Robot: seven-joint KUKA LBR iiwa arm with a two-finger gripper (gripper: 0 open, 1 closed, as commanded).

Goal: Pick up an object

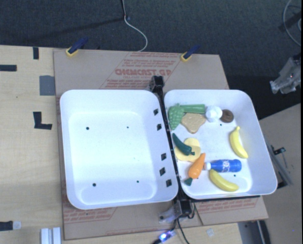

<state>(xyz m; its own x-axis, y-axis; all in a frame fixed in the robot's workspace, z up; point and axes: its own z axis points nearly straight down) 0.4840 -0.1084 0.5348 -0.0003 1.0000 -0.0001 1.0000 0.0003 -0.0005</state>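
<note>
Objects are all sitting in the right bin, so that's where anything worth grabbing is. Along its far edge there's a green leafy veggie tucked into the far left corner, a tan bread slice touching it, then a white ball and a brown round piece right next to each other. One banana lies by the right edge, roughly halfway down. A second banana is at the near edge, with a blue bottle on its side just beyond it. The bottle's white cap end is just beside an orange carrot, which stands close to the left edge. Past the carrot, a dark green piece lies across a pale yellow piece.

The left bin butts up against the right one along the middle. Both bins sit on a cardboard sheet laid on the tabletop, with a clamp at the sheet's far left corner and another clamp at its far right corner.

My end effector hangs well apart from everything, out beyond the right bin's far right corner and off past the tabletop's edge, over the dark floor. It's small and blurry from this angle, so I honestly can't tell whether it's spread or pressed together. Nothing visible in it.
</note>
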